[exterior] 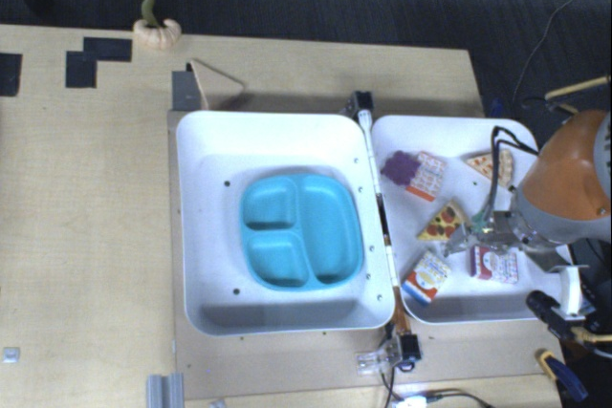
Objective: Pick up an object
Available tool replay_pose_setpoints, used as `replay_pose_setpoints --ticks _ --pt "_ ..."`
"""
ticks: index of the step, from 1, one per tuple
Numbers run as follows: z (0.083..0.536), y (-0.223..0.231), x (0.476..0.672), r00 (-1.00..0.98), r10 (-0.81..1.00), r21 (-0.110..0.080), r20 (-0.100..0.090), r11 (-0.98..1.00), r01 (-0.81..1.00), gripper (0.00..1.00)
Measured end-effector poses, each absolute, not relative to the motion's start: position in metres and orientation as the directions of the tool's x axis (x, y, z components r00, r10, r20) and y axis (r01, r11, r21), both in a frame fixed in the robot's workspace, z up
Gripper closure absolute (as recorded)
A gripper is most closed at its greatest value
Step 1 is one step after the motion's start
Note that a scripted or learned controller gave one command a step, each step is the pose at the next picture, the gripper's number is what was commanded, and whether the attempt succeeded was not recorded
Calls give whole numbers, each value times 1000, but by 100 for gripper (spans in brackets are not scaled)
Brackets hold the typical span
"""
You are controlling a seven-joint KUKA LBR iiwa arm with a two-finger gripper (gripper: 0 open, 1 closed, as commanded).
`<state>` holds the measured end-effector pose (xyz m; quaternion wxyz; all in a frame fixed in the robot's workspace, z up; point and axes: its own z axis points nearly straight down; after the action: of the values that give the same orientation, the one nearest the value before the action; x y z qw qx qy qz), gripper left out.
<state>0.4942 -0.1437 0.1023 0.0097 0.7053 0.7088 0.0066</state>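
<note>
Overhead, the grey arm with its orange band reaches in from the right and hangs its tool (481, 234) low over the right-hand white bin (449, 131), among a scatter of small toy food items. Closest to it is a pizza-slice toy (441, 223), lying flat just left of the tool's tip, with a small red-and-white carton (427, 274) below it and a flat printed packet (495, 265) just beside the tool on the lower right. A purple toy (401, 167) with a packet (428, 175) against it sits farther up the bin, and another pizza-like wedge (490, 165) lies near the top right.

These pieces look light and stiff, probably hollow plastic or card, likely to skid on the smooth bin floor if nudged from one side. The pizza slice is thin and low, so a pinch across its narrow width would seem the surest hold; the boxy carton offers straighter sides.

How wide the tool stands cannot be told from this slanted, blurred view, and nothing is visibly held in it. The left bin (206, 205) carries a blue divided tray (301, 229), well apart on the worktop (86, 234).
</note>
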Motion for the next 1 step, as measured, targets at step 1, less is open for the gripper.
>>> replay_pose_setpoints --ticks 1 --pt "114 -144 496 -6 1000 29 -8 6 1000 100"
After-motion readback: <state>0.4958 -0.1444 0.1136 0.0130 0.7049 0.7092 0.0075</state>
